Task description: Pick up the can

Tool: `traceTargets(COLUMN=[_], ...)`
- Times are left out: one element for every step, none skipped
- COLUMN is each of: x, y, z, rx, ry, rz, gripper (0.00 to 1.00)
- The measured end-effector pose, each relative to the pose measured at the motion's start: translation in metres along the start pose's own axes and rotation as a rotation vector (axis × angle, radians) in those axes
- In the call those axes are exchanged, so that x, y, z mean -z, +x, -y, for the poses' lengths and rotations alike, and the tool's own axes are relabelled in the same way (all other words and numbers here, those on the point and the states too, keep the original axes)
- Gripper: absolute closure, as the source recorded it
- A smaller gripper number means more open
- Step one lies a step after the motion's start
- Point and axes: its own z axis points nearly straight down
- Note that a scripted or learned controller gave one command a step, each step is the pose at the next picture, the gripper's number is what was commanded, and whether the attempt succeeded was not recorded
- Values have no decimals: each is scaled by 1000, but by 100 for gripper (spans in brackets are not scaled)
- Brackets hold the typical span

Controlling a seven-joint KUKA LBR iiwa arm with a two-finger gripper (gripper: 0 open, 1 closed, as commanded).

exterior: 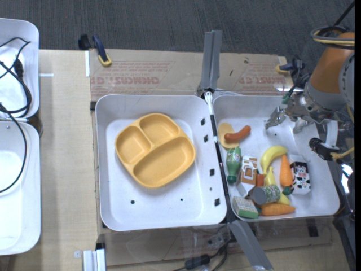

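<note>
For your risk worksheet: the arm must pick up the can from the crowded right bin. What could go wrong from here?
1. The can lies on its side, wedged among a carrot, a banana and a small carton, so the pincer may grab or nudge a neighbour.
2. Its round body could roll or slip out.

I think I am working in a robotics lab: the worktop (pixel 67 151) is covered with cardboard (pixel 169 75) held by clamps (pixel 101 51), two white bins (pixel 113 168) sit left of my tool (pixel 279 117), and toy food (pixel 275 154) lies below it.
</note>
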Motion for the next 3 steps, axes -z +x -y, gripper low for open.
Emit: traceTargets(x=[-2,-2,-2], y=[24,24,24], z=[-15,-15,-15], rx=[-21,-21,-21], ry=[0,0,0], rz=[10,11,11], gripper=[0,0,0])
